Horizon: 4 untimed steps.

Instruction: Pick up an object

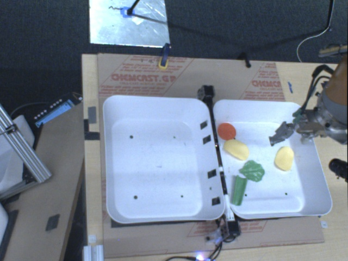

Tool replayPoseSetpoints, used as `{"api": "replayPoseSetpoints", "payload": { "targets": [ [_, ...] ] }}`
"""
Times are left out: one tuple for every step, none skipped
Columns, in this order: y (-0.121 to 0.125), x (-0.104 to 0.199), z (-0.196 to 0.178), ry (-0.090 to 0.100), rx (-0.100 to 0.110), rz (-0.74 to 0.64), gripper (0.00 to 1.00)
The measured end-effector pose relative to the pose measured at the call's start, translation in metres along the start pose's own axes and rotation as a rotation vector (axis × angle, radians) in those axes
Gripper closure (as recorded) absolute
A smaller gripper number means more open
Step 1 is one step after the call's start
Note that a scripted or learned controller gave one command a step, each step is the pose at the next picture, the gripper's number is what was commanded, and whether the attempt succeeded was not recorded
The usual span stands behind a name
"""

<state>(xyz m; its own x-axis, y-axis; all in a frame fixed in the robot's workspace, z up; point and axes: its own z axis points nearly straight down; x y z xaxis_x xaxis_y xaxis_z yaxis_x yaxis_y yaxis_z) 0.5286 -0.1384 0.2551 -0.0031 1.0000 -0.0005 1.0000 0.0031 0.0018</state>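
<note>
Toys lie in the right bin [318, 197]: a red ball [227, 130], a yellow lump [236, 149], another yellow lump [284, 158], a green leafy piece [252, 171] and a green stick [238, 190]. They look light, hard and smooth, so they may slip. The gripper [278, 135] hangs just above the second yellow lump with nothing in it. I cannot tell if it is spread or closed. Pinching that lump across its narrow middle looks best.

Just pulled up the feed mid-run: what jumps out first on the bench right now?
The small cluster of bright toys in the right bin: an orange-red ball near the divider, a yellow piece just below it, a green leafy piece with a green cylinder beneath, and another yellow piece to their right. The pincer sits above that second yellow piece, holding nothing visible. The left bin shows only white floor.
</note>
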Motion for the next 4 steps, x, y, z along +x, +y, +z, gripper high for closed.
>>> {"api": "replayPoseSetpoints", "payload": {
  "targets": [
    [0.011,0.041,0.175,0.003,0.006,-0.003,0.0],
    [0.066,0.04,0.17,0.0,-0.005,-0.003,0.0],
    [0.067,0.039,0.156,-0.004,-0.015,-0.002,1.0],
    [0.039,0.038,0.164,-0.005,-0.023,0.0,1.0]
  ]
}}
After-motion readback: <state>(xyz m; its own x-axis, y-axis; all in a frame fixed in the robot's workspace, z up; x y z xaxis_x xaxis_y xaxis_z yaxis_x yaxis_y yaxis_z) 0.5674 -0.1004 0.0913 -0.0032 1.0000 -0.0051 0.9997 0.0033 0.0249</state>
